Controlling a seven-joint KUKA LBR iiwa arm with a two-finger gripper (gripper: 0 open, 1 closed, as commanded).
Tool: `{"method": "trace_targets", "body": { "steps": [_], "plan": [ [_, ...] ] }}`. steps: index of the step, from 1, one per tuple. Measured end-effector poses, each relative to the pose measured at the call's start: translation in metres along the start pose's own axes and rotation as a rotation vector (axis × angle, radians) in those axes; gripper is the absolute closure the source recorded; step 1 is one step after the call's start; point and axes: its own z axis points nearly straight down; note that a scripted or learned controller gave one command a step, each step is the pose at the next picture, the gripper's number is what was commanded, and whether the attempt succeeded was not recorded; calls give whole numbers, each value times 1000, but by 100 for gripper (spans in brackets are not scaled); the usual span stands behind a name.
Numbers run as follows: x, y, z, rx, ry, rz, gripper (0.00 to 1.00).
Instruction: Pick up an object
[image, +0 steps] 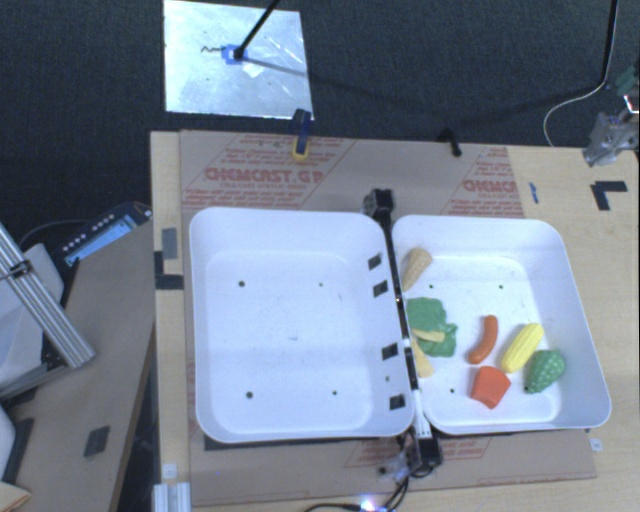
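The right bin (560, 260) holds several toy foods. A tan piece (415, 266) lies near its left wall. Below that, a flat green leafy piece (432, 318) has a small yellow strip (428, 335) on it. A pale yellow piece (424, 363) rests by the divider. An orange-red sausage (484, 339), a yellow corn cob (522, 346), a green knobbly piece (544, 370) and an orange-red block (490, 386) sit close together toward the bin's front right.
The left bin (290, 320) adjoins the right one along a divider with black clips (392, 320). A grey metal part with a white cable (612, 135) hangs at the upper right edge. A shiny plate (238, 60) lies on the floor beyond the bench.
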Motion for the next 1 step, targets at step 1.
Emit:
{"method": "trace_targets", "body": {
  "steps": [1],
  "plan": [
    [63,1,-56,-7,2,-12,100]
  ]
}}
